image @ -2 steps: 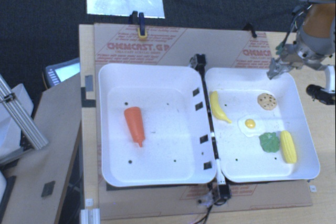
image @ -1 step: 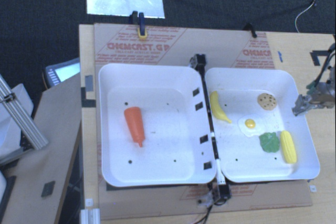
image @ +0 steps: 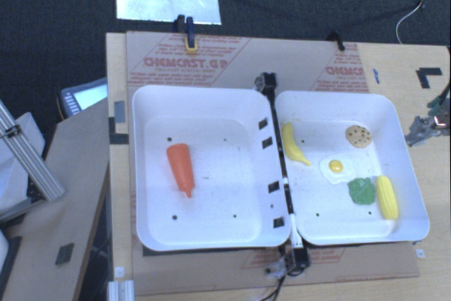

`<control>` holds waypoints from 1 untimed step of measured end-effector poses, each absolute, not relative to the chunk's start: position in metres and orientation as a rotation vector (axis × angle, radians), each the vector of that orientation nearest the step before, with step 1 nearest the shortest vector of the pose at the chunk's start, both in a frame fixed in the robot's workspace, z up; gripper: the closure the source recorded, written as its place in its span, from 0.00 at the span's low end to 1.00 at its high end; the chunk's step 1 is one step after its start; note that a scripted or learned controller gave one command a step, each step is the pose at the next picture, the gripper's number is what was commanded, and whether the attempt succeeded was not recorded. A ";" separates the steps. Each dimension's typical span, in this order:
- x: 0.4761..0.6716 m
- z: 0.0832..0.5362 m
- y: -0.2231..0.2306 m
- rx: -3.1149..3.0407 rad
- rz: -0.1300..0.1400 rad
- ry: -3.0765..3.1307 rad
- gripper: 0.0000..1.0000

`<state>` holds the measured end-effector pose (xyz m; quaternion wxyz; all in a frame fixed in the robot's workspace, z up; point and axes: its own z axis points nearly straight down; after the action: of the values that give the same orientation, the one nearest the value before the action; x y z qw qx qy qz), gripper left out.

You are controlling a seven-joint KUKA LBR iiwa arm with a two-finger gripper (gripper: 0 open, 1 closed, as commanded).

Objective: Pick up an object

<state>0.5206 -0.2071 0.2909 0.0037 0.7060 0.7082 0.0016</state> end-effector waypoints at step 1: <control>0.520 0.288 -0.207 2.216 0.003 2.221 0.00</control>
<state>0.5205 -0.2066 0.2878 0.0020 0.7064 0.7079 0.0008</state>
